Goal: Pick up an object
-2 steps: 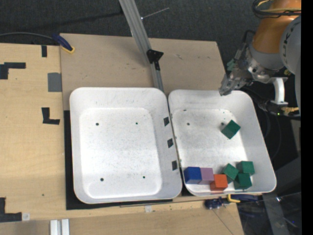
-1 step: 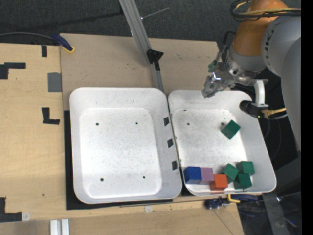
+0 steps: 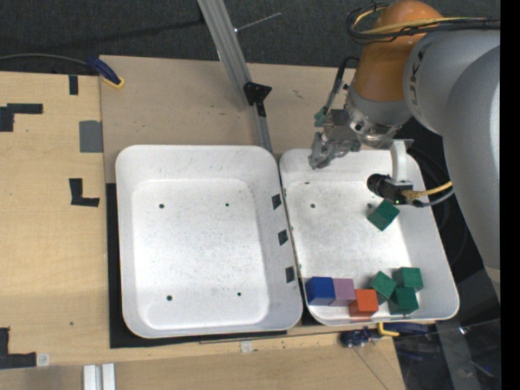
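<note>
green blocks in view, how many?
4. One green block alone mid right bin; three at its bottom edge, beside the orange block. More could hide under the arm.

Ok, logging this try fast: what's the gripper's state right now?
Gripper: cannot be told; it sits over the far rim of the right bin, with nothing seen between its tips.

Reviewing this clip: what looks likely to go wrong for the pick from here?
The claw sits at the far rim of the right bin, away from every block, so closing here would likely grab nothing. The lone green block lies tilted and may slip. The blue block and its neighbours crowd the near wall, leaving little finger room.
</note>
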`<action>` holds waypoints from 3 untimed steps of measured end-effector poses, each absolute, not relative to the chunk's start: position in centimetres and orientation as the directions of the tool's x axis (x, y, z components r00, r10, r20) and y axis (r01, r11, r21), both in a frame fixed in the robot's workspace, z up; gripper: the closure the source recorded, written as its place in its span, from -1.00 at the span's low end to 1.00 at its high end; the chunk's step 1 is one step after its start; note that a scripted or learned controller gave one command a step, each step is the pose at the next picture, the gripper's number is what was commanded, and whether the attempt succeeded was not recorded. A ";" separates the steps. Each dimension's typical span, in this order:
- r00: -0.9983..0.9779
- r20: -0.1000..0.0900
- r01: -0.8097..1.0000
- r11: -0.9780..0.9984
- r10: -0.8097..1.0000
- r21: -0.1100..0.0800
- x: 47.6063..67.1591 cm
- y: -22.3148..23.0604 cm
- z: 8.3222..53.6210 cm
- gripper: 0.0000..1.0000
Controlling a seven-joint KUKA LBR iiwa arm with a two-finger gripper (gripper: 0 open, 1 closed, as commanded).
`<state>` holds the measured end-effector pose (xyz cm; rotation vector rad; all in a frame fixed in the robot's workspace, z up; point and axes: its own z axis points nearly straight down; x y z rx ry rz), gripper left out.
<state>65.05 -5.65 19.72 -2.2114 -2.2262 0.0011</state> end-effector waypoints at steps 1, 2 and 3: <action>-0.006 0.002 1.000 0.006 1.000 -0.003 63.7 -1.2 19.6 1.00; -0.007 0.002 1.000 0.007 1.000 -0.002 62.7 3.1 20.7 1.00; -0.007 0.002 1.000 0.007 1.000 -0.001 61.4 8.0 22.3 1.00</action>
